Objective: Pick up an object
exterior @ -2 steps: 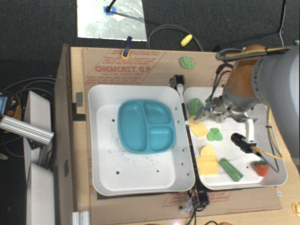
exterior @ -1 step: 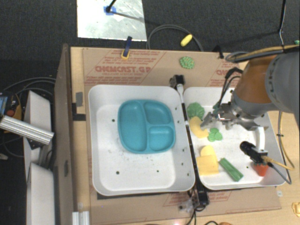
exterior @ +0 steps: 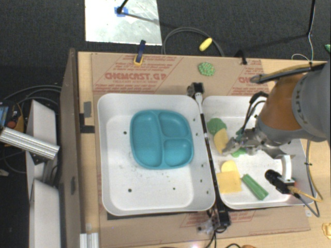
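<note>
Gripper [exterior: 237, 148] lowered among toys in right bin [exterior: 289, 200], beside yellow piece [exterior: 221, 139]; finger state cannot be told. Nothing seen lifted; pick judged unfinished.

We are looking at a robotics lab or test cell, not a home. The desk [exterior: 155, 76] is topped with plain printed cardboard and carries two shallow white bins [exterior: 114, 190] set side by side for trials. A grey industrial arm [exterior: 300, 107] with an orange band reaches in from the right. Loose cables [exterior: 181, 35] trail over dark carpet [exterior: 36, 30], and an aluminium rail [exterior: 28, 142] stands at the left.
</note>
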You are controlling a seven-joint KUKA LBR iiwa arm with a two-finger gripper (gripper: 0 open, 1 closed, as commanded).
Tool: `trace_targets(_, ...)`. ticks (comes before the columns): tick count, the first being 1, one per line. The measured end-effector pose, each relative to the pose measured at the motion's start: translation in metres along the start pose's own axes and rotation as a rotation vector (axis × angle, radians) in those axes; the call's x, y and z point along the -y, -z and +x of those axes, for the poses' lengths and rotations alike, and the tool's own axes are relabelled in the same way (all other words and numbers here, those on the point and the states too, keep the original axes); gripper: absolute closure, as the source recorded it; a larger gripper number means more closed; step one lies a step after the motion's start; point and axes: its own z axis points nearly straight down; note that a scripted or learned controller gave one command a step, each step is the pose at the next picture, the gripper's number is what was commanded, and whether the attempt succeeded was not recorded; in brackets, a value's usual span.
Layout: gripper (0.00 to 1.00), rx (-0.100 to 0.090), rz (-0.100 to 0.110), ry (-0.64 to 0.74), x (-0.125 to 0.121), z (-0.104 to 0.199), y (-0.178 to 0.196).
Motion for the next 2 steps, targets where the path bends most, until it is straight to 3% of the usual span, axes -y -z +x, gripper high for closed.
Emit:
trace_targets(1,0.0,0.002,-0.007,0.005,-0.044,-0.016,0.003)
trace_targets(2,0.0,0.0,-0.002,0.002,-0.007,0.006,0.002)
